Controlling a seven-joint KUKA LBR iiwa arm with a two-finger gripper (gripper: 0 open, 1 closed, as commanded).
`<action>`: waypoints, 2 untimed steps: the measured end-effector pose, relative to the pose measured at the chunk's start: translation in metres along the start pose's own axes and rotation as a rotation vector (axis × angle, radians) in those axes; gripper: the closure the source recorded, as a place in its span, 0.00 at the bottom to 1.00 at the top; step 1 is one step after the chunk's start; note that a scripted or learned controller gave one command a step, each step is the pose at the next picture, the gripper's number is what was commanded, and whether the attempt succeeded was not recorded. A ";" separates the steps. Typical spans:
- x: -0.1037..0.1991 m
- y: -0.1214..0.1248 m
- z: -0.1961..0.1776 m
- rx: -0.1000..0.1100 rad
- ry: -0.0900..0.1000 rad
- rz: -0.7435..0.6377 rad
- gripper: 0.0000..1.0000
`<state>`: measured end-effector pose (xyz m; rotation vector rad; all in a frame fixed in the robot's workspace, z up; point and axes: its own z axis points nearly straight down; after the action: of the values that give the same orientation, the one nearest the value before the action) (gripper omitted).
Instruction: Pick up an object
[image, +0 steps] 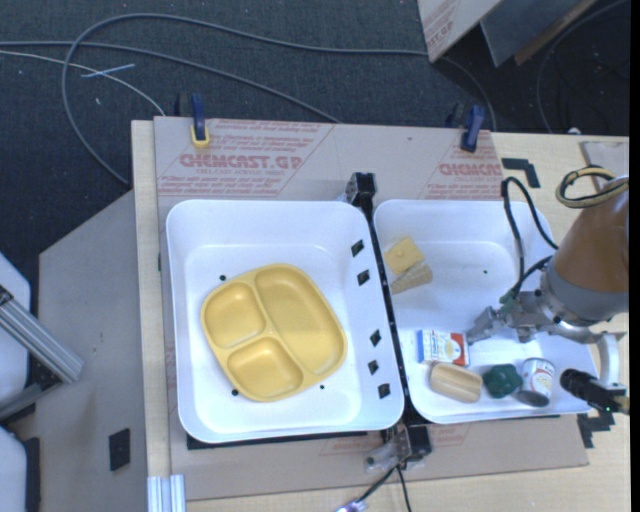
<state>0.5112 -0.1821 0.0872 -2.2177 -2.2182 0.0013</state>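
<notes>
Several small things crowd the right bin's (450, 225) near edge: a carton (441, 347), a tan block (455, 383), a green piece (501, 380) and a can (538, 378), so a descent could clip a neighbour. The gripper (492, 322) hangs just above them (grip state: cannot tell), a yellow sponge (405, 259) sits apart, and the left bin (190, 240) holds a yellow divided tray (273, 331).

In the right bin (450, 215), we see open floor from nine through twelve to two o'clock, broken by one sponge (405, 262) at ten. From four to seven a carton (441, 347), bread roll (455, 383), green lump (501, 380) and can (537, 380) crowd together. The arm (592, 262) blocks three o'clock.
</notes>
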 end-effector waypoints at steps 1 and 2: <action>0.000 0.001 -0.013 -0.004 -0.001 0.001 1.00; -0.001 0.003 -0.056 -0.007 -0.004 0.000 1.00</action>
<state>0.5144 -0.1830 0.1428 -2.2232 -2.2240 -0.0023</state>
